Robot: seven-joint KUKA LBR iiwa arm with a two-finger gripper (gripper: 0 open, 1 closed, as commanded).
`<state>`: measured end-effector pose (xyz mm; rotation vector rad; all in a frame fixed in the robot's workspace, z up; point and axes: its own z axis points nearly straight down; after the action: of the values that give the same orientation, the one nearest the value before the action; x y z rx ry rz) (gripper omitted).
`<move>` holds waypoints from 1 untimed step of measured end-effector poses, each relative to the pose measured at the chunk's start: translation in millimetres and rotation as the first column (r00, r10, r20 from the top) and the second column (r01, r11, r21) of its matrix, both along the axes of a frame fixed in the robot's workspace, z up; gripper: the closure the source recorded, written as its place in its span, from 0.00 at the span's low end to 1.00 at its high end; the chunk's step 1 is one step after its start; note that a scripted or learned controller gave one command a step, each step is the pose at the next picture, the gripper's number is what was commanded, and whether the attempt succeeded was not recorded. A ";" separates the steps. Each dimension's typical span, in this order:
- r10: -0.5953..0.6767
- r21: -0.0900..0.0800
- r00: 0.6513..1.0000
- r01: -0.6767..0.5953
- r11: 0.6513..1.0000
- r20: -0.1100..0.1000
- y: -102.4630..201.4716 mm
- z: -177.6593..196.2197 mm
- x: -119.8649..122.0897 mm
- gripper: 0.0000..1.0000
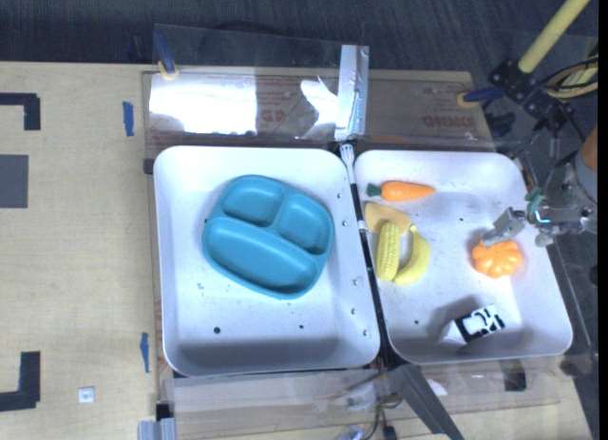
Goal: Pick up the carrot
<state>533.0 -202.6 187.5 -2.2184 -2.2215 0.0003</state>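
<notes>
Reaching for the carrot [403,191] at the right bin's [446,334] far edge, we should lower squarely across its middle; our gripper [503,226] near the pumpkin [497,258] looks spread, holding nothing.

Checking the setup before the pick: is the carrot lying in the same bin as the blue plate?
No. The carrot lies in the right bin, while the blue plate sits in the left bin.

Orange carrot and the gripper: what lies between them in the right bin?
In the camera view, only bare white bin floor separates the orange carrot from the gripper. The orange pumpkin sits below that stretch.
</notes>
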 end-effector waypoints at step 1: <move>0.095 0.007 0.995 -0.095 0.995 0.011 -9.5 -89.3 13.2 0.00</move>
<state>546.2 -212.0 98.2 -2.1114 -2.3261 -0.0198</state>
